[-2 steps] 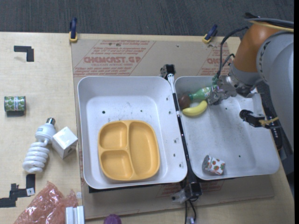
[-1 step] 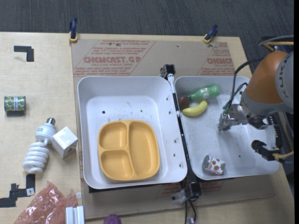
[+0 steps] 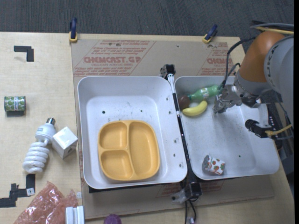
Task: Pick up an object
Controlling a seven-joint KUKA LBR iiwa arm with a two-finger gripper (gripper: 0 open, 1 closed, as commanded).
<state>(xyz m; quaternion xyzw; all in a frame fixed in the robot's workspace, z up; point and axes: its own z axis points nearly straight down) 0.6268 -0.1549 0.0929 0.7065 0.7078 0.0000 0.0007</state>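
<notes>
A robotics lab: two white bins [image 3: 174, 125] sit on protective-film sheeting [image 3: 117, 55] clamped [image 3: 73, 30] to a bench, with test props scattered at the frame's left.

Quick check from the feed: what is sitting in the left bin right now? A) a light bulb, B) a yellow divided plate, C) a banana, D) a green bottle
B: the yellow divided plate lies in the left bin; the banana and green bottle are in the right bin.

Tray [image 3: 129, 149] in left bin [image 3: 88, 125]; banana [image 3: 195, 108], bottle [image 3: 204, 93] in right bin [image 3: 243, 157].
</notes>
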